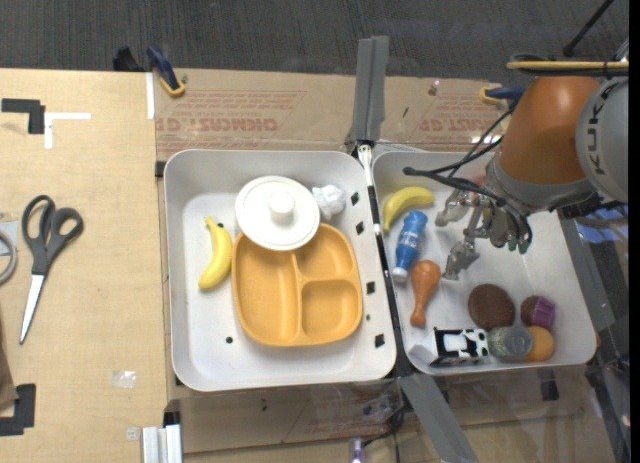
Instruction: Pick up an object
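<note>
Bench (pixel 80 351) carries two white bins side by side. Left bin (pixel 190 351): an orange divided tray (pixel 300 301) with a white lid (pixel 277 213) overlapping its top edge, a banana (pixel 214 255) just left of the tray, a small white lump (pixel 329 199) beside the lid. Scissors (pixel 40 251) lie on the bench, well apart from the bins.

Right bin (pixel 560 281): second banana (pixel 405 202) at the top left, blue bottle (pixel 408 243) just below it, drumstick (pixel 424 289) beside the bottle's lower end. Along the bottom: a black-and-white piece (pixel 458 345), a brown ball (pixel 491 305), a purple cup (pixel 538 309), a clear jar (pixel 510 342) touching an orange ball (pixel 542 344).

Arm (pixel 550 131) reaches in from the right. Gripper (pixel 470 246) hangs over the middle of the right bin, between the bottle and the brown ball. Fingers look slightly parted with nothing between them; not certain at this angle.

Judgement: approach phase, no target fixed. Nearest candidates are the drumstick and the bottle. To do it well: centre over the drumstick's narrow shaft, span across its width rather than along it, descend straight, keep clear of the bottle. The brown ball is likely to roll out of the jaws.
</note>
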Controlling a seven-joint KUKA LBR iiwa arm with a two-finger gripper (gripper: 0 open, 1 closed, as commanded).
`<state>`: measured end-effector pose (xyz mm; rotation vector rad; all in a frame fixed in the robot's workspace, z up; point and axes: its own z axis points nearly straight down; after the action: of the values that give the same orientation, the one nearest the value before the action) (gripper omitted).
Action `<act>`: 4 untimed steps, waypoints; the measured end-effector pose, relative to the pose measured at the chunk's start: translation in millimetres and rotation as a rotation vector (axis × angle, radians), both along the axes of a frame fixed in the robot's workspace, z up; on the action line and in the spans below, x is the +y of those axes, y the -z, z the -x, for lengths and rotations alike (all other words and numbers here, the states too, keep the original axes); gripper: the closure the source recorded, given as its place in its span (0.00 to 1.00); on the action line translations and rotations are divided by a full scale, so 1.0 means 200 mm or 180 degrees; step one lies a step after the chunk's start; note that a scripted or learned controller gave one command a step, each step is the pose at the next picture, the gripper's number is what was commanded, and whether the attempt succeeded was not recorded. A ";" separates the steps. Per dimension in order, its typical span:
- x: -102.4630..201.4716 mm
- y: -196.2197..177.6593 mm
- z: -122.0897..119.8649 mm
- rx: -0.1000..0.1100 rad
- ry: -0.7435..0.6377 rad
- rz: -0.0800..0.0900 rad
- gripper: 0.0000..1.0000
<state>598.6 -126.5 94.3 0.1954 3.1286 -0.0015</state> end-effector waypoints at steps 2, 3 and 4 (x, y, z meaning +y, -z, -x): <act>0.14 0.00 -0.12 0.0009 0.0375 -0.0004 0.00; 0.17 0.01 -0.12 0.0010 0.0864 -0.0004 0.00; 0.14 0.01 0.04 0.0006 0.2076 -0.0010 0.00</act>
<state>589.8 -97.7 93.2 1.1883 2.9036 -0.0004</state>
